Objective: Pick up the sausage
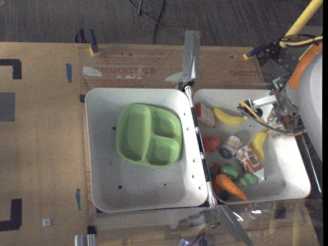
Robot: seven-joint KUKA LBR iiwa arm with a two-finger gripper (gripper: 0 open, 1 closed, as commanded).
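1. White plastic, shallow and round-cornered: the left bin (pixel 102 188) and right bin (pixel 292 183) sit side by side on a tan bench (pixel 41 137), touching along a thin middle wall.
2. The left bin holds a light green plate (pixel 148 135) with three sections, smooth and matte, lying flat towards its far side.
3. The right bin is crowded. A red and white packet (pixel 205 114) lies at the far left corner, with a yellow banana (pixel 228 118) just beside it. Nearer are a red tomato (pixel 211 144), a small can (pixel 230 146), a second banana (pixel 260 145) and an orange and white carton (pixel 250 160).
4. At the near left lie an orange carrot (pixel 231 187), tapering to the right, and two green pieces (pixel 249 179).
5. The sausage (pixel 215 168) I take to be the small dark red piece against the middle wall, between the tomato and the carrot. It is too small and too hemmed in to tell for sure, or to tell its long axis.
6. The carrot and one green piece press close to it on the near and right sides.
7. The grey arm (pixel 312 96) reaches in from the right. Its gripper (pixel 279 114) hangs over the far right of the right bin, tangled with cables, well apart from the sausage. Whether it is wide or narrow I cannot tell.
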